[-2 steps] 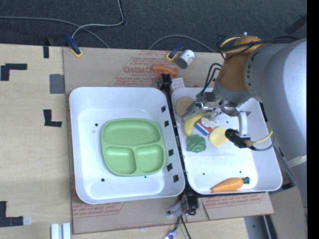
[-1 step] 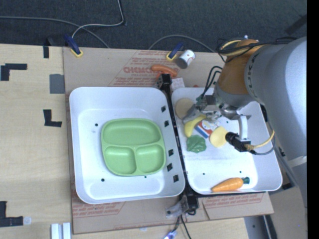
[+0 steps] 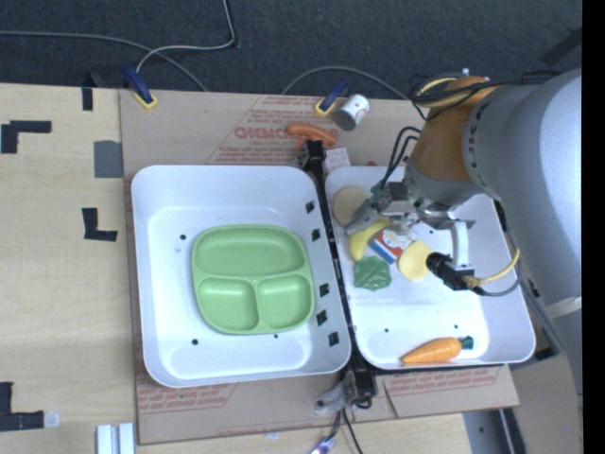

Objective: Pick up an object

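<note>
Overhead slanted view of the worktop (image 3: pixel 57 282), which carries two shallow white bins side by side. The end effector (image 3: pixel 402 218) hangs low over the right bin (image 3: pixel 501 339), below the orange band (image 3: pixel 444 149) of the grey arm (image 3: pixel 539 159); whether it is wide, narrow or holding anything cannot be told, since the wrist hardware covers its tip. Directly beneath and just beside the end effector lies a tight cluster of objects: a yellow banana-like piece (image 3: pixel 363 242) to its left, a small red, white and blue item (image 3: pixel 388 248) just below it, a pale yellow rounded object (image 3: pixel 413 261) to its lower right, and a green leafy object (image 3: pixel 372 274) below the cluster, touching or nearly touching the yellow piece. A pale beige disc (image 3: pixel 348 200) rests to the upper left of the end effector, near the bin's wall. An orange carrot (image 3: pixel 432 351) lies well apart, at the right bin's near edge. Far to the left of the end effector, the left bin (image 3: pixel 161 206) holds a green three-compartment plate (image 3: pixel 252 279).
</note>
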`<state>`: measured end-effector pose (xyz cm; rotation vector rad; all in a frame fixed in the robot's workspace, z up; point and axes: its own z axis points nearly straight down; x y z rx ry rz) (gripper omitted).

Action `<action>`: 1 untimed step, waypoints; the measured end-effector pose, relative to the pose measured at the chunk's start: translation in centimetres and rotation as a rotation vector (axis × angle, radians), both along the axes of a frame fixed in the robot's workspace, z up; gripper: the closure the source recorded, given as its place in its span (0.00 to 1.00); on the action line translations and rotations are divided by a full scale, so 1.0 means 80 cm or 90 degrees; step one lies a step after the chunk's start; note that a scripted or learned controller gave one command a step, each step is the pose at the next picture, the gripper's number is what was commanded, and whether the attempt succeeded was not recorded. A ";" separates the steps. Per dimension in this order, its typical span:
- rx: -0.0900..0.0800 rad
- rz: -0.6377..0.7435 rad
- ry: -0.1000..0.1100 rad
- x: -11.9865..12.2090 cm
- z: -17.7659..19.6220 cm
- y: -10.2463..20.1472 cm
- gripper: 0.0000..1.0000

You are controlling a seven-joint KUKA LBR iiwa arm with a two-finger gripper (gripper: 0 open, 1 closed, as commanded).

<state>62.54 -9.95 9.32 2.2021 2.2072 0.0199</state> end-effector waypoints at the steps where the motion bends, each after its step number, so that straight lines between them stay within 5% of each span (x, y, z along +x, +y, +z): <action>1: 0.000 0.000 0.001 0.001 0.000 0.001 0.00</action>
